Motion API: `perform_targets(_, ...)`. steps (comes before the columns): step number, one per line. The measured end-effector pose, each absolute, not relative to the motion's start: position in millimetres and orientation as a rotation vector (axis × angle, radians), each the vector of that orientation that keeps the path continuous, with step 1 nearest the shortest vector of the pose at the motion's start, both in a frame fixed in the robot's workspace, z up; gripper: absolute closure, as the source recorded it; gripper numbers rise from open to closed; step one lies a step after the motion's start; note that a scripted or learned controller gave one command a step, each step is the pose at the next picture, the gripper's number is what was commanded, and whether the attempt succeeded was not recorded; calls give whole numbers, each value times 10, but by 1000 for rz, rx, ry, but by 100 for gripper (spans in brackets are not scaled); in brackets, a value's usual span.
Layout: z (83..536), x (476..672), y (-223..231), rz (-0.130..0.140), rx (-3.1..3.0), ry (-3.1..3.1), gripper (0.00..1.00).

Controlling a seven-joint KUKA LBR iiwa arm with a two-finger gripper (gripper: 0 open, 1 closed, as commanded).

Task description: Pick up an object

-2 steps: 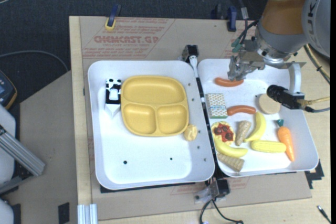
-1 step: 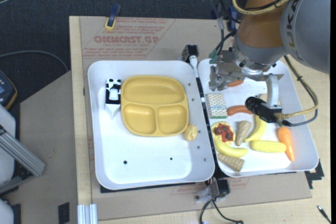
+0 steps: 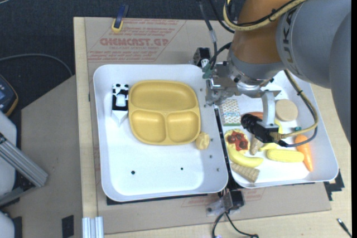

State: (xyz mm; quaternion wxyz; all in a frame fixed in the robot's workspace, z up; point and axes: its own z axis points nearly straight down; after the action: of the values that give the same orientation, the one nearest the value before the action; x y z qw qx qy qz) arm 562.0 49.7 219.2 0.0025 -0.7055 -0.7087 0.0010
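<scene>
Over the right bin (image 3: 323, 147) the arm (image 3: 312, 30) points steeply down; the end effector's (image 3: 220, 89) state cannot be told.

Plate (image 3: 164, 111) in left bin (image 3: 156, 178), banana (image 3: 284, 154) in right bin (image 3: 284, 174).

Red print "CHEMCAST GP" on brown board (image 3: 134, 40), far side of the bench. Smaller red lines above and below it, too small to read. Dark vertical lettering on grey arm (image 3: 286, 42), reads like "KU", rest cut off.
</scene>
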Motion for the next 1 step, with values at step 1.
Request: perform_targets(1, 2200, 5706, 544, -2, -2220, -2224, 100)
